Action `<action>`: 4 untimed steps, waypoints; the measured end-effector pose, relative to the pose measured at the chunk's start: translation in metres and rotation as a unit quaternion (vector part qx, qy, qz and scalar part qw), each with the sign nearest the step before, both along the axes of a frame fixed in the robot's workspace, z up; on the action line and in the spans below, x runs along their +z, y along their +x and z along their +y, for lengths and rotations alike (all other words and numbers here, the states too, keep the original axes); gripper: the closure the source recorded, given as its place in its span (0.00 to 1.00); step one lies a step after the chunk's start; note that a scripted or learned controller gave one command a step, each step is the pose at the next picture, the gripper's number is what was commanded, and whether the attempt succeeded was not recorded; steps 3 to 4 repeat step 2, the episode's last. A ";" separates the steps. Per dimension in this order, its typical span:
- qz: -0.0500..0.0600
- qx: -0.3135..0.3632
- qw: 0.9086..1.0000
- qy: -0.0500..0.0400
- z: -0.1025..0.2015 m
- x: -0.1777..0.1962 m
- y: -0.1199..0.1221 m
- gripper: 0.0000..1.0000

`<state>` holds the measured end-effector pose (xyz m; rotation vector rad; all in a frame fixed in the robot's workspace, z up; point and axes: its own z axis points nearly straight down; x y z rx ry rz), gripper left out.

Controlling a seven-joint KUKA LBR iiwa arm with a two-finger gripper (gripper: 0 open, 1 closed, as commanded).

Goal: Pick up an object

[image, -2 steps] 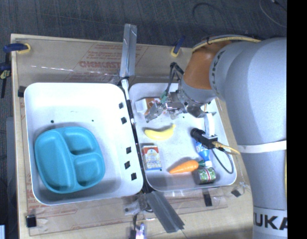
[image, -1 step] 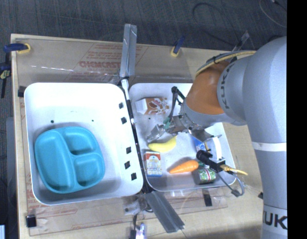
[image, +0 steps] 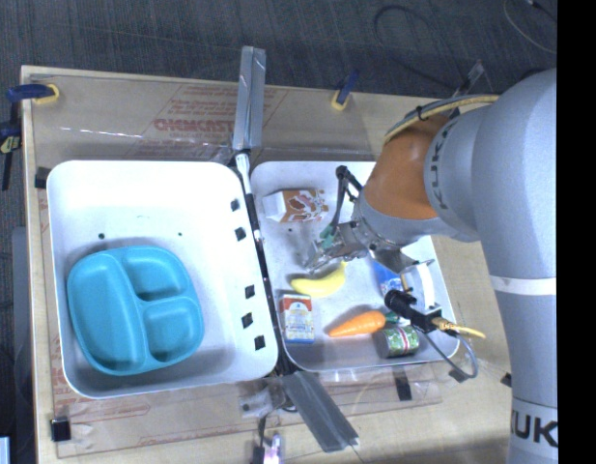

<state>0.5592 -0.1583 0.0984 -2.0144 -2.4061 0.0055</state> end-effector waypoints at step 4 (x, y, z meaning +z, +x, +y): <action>0.001 0.002 1.000 0.000 0.000 0.008 0.000 0.00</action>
